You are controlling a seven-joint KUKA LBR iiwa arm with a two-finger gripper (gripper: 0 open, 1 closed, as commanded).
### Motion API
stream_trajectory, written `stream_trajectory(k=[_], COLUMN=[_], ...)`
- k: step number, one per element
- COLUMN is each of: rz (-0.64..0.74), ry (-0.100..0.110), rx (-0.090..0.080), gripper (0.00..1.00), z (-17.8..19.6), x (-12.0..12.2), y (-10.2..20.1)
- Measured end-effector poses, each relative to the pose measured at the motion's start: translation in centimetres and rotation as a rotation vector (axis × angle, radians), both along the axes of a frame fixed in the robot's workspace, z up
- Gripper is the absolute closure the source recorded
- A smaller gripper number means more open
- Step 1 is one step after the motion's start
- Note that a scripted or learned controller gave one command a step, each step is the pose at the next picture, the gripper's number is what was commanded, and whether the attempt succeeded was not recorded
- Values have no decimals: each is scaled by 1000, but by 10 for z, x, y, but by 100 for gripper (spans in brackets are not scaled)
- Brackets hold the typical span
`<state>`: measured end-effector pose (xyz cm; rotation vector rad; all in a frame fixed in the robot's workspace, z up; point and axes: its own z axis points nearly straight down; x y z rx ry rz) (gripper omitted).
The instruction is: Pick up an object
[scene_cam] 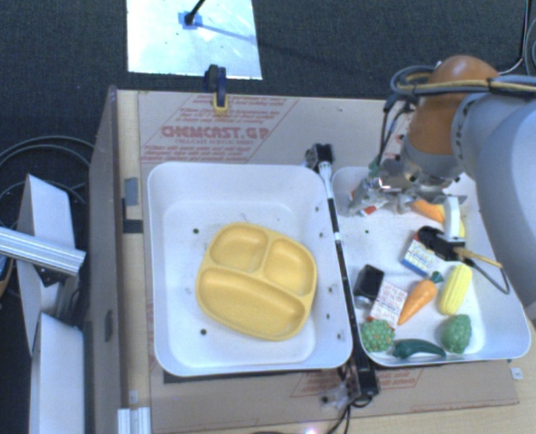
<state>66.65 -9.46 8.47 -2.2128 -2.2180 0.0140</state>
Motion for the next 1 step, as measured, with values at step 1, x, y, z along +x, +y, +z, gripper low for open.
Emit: stream_trajectory(k=[1], rz=[1], ry=[-1], rx=[-6], gripper=[0], z=[0], x=[0], y=[3])
